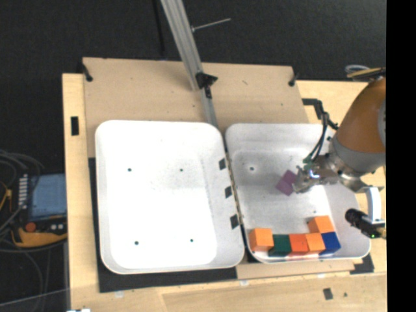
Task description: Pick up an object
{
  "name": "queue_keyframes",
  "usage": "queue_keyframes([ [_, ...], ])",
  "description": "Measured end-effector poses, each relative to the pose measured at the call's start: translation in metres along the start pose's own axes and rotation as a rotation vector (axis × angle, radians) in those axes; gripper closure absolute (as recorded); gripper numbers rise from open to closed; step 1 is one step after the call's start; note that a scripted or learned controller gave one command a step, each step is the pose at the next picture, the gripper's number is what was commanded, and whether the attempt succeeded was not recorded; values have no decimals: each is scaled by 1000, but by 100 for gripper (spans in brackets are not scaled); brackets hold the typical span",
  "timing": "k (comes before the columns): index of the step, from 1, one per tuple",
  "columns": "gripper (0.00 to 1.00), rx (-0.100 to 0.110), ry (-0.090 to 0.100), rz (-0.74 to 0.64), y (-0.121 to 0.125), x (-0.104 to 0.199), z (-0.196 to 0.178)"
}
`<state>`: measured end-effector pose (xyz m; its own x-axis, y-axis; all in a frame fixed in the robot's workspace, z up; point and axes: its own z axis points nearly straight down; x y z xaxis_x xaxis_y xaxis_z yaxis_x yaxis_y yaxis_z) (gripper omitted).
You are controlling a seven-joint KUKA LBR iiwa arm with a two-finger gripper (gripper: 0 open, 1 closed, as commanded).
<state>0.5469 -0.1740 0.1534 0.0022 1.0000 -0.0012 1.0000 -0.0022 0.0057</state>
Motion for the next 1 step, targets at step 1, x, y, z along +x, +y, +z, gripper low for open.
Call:
queue_keyframes([
  [1,100,-3,-1,-7,9,6,-58],
])
